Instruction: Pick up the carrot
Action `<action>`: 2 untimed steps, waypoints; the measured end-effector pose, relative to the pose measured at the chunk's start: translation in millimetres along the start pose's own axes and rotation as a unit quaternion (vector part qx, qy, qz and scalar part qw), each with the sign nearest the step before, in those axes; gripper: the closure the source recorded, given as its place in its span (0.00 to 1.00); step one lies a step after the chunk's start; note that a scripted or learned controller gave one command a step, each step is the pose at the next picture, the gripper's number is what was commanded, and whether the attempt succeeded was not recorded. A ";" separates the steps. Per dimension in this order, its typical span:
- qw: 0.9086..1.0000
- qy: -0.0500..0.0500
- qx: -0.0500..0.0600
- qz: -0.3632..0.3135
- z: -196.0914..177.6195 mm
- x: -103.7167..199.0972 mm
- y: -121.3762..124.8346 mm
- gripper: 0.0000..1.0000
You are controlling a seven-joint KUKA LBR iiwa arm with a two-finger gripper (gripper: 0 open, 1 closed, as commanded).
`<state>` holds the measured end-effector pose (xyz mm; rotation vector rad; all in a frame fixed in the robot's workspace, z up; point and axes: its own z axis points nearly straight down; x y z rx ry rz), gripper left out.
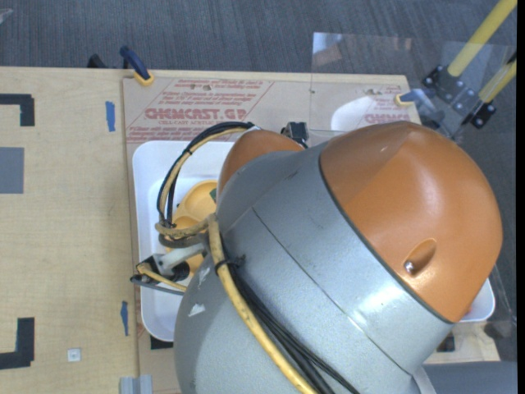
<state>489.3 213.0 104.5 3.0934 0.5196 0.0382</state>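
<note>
1. The jaws sit hidden beneath the arm [344,261]; whether they are open or closed cannot be told.
2. The carrot cannot be made out; a yellow-orange object [197,202] shows in the left bin [148,220], beside the cable bundle [176,236].
3. A good pick likely calls for a straight descent, closing across the narrow width.
4. The arm's bulk masks most of both bins; blue clamps [135,62] hold the board on the surface [66,220].

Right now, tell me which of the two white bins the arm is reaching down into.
The left bin, under the red-lettered cardboard; the arm covers most of it, with a yellow object beside the cables. The right bin shows just a corner.
</note>
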 end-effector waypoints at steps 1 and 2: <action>1.000 -0.001 -0.002 -0.001 -5.4 -0.1 0.3 1.00; 0.999 -0.002 -0.001 0.038 3.1 0.9 -1.9 1.00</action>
